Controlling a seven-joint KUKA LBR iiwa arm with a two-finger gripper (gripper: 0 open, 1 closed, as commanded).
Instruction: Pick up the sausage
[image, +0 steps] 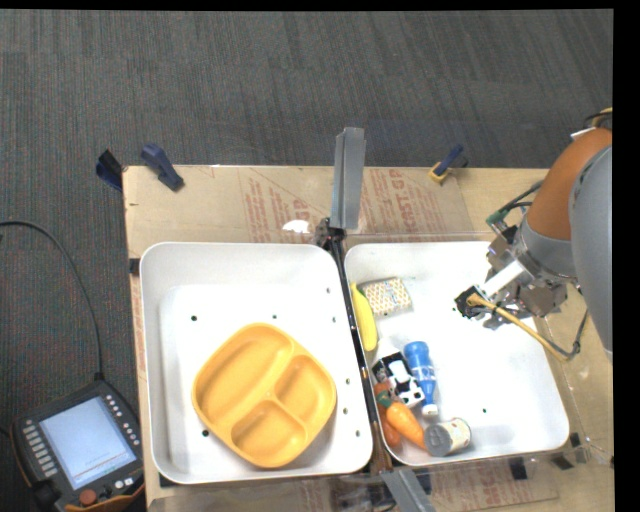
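My claw hangs over the right side of the right bin, and from this angle I cannot tell whether it is apart or together. The sausage, as best I can judge, is the reddish-brown sliver low against that bin's left wall. It is squeezed between a black-and-white toy and the carrot. It lies well apart from me, across the bin's bare floor.

My first worry is mistaking the target. So little of it shows that I could come down on the carrot instead, which is long, warm-coloured and touching it.

The second is the crowding. The blue bottle lies just beside the toy and the can sits near the carrot's tip. A straight descent may land on a neighbour, or clamp two things at once and lift neither cleanly.

The third is the wall. With the sausage pressed against it, one side of my claw may strike the rim or the divider before I get low enough. I would then close on air or only nudge the sausage deeper under the pile.

It also looks round and smooth, so an off-centre squeeze could let it slip out.
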